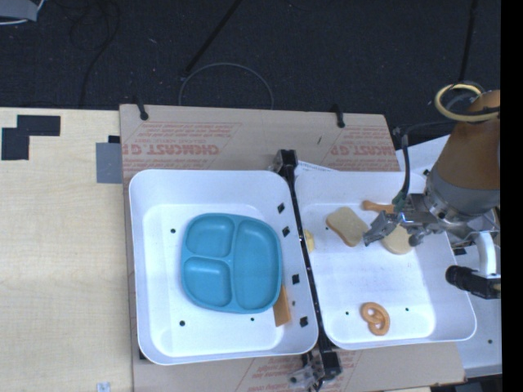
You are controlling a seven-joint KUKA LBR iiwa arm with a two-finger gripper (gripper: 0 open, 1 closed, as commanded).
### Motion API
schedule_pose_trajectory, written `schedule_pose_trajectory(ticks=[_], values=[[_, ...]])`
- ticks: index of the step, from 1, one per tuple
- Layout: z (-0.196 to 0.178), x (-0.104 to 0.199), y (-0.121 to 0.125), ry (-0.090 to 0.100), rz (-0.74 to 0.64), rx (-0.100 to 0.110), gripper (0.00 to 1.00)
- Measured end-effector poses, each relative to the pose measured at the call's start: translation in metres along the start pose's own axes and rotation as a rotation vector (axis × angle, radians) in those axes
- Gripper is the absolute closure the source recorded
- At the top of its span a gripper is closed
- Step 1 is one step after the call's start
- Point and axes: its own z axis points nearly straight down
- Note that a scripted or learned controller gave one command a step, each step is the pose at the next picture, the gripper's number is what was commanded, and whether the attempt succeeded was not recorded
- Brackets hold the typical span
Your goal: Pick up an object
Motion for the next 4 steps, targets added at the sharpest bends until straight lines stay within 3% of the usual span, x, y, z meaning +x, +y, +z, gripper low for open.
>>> schedule_pose_trajectory(ticks=[1, 3, 4], values=[[-0.007, 0.000, 0.003, -0.002, -0.002, -0.014, 0.00], [0.103, -0.008, -0.001, 0.000, -0.001, -0.007, 0.00], [0.090, -0.010, -0.001, -0.001, 0.003, -0.009, 1.00]])
